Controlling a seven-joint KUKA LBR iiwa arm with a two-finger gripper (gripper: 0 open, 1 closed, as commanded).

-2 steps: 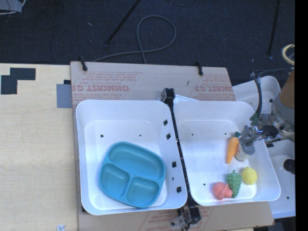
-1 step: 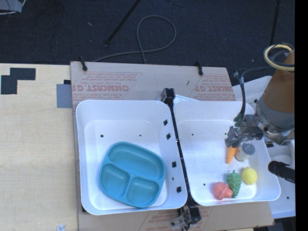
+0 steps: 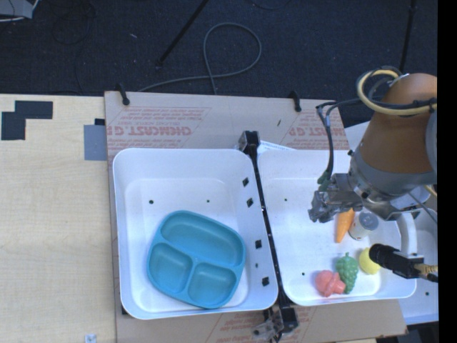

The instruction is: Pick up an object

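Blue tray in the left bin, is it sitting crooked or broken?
The blue tray looks whole, but it lies turned at an angle to the left bin's walls, its lower edge close to the near rim. In the right bin nothing is spilled; the toy foods sit in one corner.

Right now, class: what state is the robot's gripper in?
Gripper: low over the right bin, beside the toy carrot; open or closed cannot be told.

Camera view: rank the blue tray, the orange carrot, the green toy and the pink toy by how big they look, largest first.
1. Blue tray, by far the largest.
2. Green toy and pink toy: they look about alike, so I won't rank them.
3. Orange carrot: looks smallest, but the gripper partly covers it, so this is unsure.
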